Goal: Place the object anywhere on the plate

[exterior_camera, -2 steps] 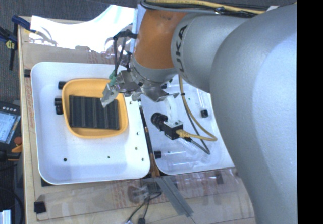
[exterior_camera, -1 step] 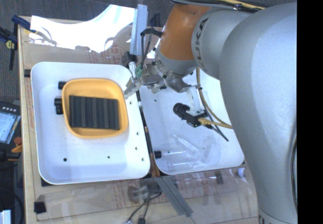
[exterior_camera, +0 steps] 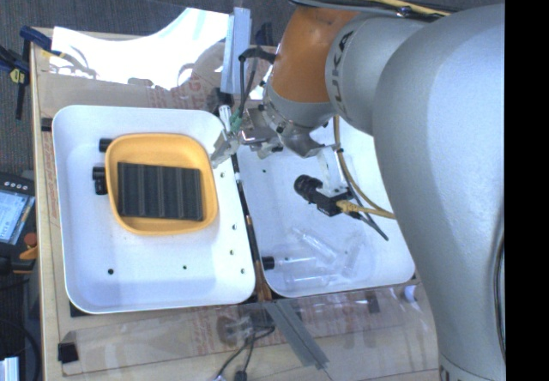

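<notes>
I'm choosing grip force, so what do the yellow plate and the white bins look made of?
Yellow plate: probably smooth moulded plastic, matte with soft highlights; its dark ribbed centre looks like an insert, material unclear. White bins: likely glossy thin plastic, given the sheen and rounded edges.

Two white bins, the left bin and the right bin, sit side by side on the bench.

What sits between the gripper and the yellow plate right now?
In the camera view, bare white floor of the left bin. The gripper hangs at the divide between the bins, just right of the yellow plate, which holds a dark ridged insert.
</notes>
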You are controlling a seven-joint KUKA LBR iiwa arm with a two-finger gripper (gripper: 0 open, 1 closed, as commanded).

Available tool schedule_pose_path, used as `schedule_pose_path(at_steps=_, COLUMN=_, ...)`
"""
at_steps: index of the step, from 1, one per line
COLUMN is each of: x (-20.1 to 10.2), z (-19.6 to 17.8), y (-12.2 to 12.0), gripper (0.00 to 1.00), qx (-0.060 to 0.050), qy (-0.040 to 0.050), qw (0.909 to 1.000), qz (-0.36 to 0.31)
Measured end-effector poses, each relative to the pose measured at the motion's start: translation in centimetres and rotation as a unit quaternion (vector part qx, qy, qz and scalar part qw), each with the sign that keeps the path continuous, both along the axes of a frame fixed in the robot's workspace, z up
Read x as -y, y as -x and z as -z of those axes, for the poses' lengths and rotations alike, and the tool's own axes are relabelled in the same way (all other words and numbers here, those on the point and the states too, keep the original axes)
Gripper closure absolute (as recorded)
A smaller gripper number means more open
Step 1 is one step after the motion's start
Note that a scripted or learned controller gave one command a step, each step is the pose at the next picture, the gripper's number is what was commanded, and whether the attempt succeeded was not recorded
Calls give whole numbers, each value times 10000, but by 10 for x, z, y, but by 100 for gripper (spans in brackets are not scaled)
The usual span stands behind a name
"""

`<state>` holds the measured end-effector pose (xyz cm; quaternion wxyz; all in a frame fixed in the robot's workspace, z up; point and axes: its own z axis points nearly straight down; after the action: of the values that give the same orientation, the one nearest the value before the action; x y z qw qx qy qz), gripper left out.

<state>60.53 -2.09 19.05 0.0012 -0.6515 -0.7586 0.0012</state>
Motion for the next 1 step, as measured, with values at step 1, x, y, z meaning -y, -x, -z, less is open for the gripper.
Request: schedule_pose_path(at_steps=1, x=0, z=0, y=0, gripper=0, qx=0, qy=0, qw=10000, qz=0)
